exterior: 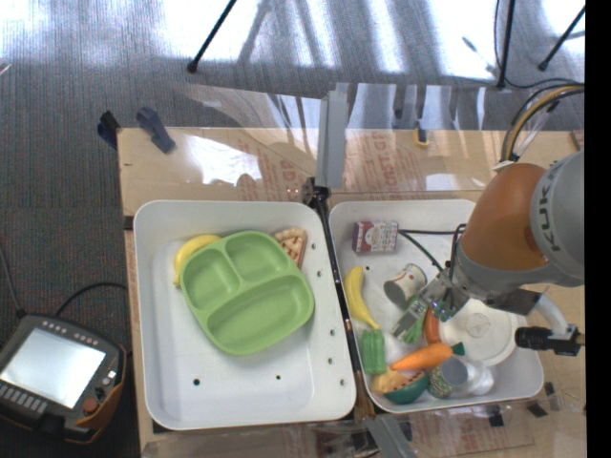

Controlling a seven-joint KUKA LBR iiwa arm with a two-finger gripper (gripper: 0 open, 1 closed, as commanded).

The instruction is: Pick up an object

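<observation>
The grey arm [563,222] reaches in from the bench's right edge, orange band [506,222] bulging above the wrist, and the pincer [425,311] points down-left, low over the right bin.

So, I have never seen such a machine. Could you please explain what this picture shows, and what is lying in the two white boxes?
One camera looks down at a slant on a bench with two white bins. The grey and orange shape at the right is a robot arm; its gripper hangs low over the right bin, among the things there. That bin holds toy food: a banana, a carrot, a small carton, a cup. The left bin holds a green divided plate, lying over a second banana. I cannot tell whether the gripper holds anything.
</observation>
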